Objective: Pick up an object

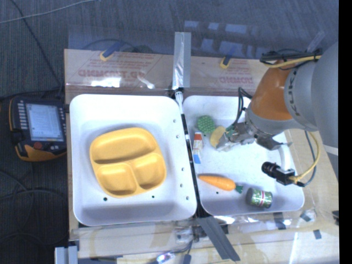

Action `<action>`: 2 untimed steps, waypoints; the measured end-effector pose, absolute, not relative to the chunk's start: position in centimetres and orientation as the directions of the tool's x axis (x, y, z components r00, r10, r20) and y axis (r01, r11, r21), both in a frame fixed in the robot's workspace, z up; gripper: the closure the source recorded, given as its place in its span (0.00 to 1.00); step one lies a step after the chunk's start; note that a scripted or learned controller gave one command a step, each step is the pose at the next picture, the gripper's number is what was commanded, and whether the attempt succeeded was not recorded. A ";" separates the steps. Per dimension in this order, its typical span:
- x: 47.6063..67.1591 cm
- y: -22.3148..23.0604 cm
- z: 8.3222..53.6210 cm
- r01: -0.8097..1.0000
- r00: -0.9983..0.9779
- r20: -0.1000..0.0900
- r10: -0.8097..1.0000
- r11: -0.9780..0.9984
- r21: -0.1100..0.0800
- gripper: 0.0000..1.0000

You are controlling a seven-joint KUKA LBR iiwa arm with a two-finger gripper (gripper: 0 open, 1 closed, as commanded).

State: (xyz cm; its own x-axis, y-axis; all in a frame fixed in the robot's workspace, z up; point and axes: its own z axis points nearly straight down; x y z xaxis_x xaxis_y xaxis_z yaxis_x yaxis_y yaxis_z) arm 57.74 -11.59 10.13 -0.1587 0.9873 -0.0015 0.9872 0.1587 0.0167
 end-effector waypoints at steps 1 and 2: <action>57.7 -11.6 10.1 0.987 -0.159 -0.001 0.987 0.159 0.016 0.00; 65.8 -11.4 9.0 0.956 -0.294 -0.006 0.956 0.294 0.010 0.00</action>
